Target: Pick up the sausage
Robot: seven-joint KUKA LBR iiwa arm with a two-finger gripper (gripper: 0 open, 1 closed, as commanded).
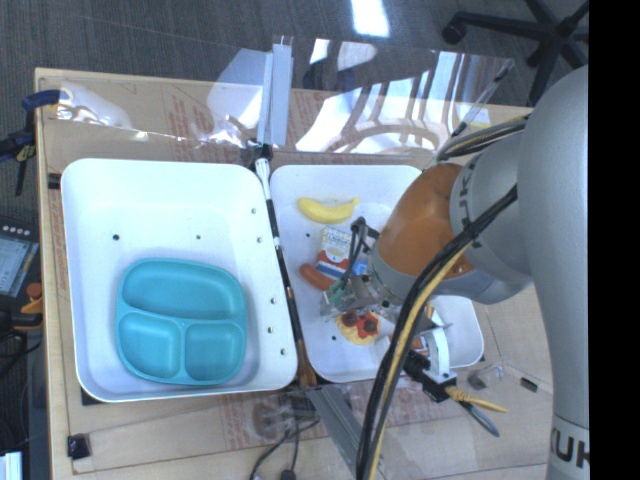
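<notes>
The sausage (314,276), a short reddish-brown piece, lies in the right bin (400,180) near its left wall, just below a small white and blue carton (336,244). My gripper (343,294) hangs low over the bin right beside the sausage, at its lower right end. The orange wrist band and grey arm cover the bin's right half.
A yellow banana (328,208) lies at the back of the right bin. A red and yellow toy food (356,325) sits near its front edge. The left bin (90,198) holds a blue compartment tray (182,320). Black cables hang down from the arm.
</notes>
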